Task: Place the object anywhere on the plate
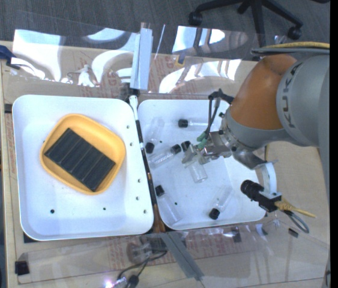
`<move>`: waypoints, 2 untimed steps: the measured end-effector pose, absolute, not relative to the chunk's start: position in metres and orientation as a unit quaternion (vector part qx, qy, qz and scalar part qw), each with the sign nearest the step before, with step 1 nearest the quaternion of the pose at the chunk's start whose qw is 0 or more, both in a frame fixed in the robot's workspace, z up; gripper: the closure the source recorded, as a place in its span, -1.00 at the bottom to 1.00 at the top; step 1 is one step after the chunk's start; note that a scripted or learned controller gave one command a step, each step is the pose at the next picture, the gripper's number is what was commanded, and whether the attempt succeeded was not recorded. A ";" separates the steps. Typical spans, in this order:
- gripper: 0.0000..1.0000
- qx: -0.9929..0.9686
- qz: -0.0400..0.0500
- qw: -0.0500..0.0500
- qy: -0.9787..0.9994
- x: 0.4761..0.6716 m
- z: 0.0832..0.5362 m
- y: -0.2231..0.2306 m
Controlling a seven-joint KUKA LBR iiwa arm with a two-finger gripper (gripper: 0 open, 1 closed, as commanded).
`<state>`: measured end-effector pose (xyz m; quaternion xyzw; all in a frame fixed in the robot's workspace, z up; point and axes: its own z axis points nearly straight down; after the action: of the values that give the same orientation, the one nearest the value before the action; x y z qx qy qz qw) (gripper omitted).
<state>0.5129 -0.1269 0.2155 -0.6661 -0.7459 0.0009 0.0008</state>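
A yellow plate (113, 140) lies tilted in the left bin (30, 203), and a dark ribbed rectangular pad (78, 158) covers most of it. Several small clear vials with black caps lie scattered in the right bin (241, 215). One clear vial (199, 173) lies just below my gripper (194, 155), which hangs low over the middle of the right bin. Whether it touches that vial cannot be told. Other vials lie at the left (164, 157) and at the lower right (219, 205) of that bin.
A black cap (158, 191) lies near the right bin's left wall, and another vial (184, 123) is near its far wall. The raised rims between the two bins (141, 161) separate the gripper from the plate. The arm's orange band (265, 95) spans the right bin's right side.
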 end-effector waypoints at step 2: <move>1.00 -0.532 0.001 0.001 -0.847 0.561 0.191 0.014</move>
<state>0.5605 0.0142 0.1911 -0.5317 -0.8470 0.0008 0.0006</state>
